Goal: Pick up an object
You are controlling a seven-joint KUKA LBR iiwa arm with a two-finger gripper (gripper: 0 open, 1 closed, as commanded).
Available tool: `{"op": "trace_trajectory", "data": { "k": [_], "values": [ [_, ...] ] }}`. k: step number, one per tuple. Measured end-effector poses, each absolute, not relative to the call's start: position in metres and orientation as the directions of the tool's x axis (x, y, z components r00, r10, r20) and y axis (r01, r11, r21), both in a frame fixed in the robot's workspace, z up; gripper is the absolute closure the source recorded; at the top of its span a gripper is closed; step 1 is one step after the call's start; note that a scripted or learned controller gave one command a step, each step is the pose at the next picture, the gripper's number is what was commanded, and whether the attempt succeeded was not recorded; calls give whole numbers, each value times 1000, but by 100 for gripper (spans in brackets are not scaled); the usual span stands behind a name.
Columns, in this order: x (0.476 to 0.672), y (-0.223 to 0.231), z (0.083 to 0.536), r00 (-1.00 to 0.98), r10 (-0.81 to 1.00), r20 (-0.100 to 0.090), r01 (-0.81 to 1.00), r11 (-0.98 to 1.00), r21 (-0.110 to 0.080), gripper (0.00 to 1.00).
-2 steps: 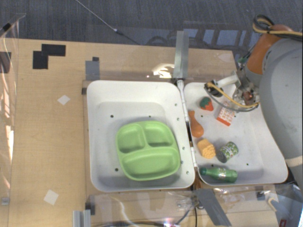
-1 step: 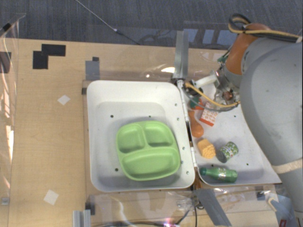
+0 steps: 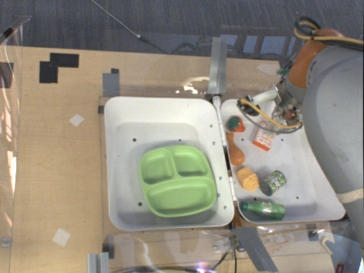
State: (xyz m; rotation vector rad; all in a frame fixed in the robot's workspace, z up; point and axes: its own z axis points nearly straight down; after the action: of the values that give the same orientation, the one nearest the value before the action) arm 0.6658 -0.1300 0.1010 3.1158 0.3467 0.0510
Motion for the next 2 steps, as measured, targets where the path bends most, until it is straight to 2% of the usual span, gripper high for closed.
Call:
{"op": "trace_trajectory", "data": {
  "k": [1,2],
  "values": [
    [655,-208,100,977,210,27,209,-978,15,100],
    [672,-198,99,978,208,22,207,-978,16,100]
  ]
}}
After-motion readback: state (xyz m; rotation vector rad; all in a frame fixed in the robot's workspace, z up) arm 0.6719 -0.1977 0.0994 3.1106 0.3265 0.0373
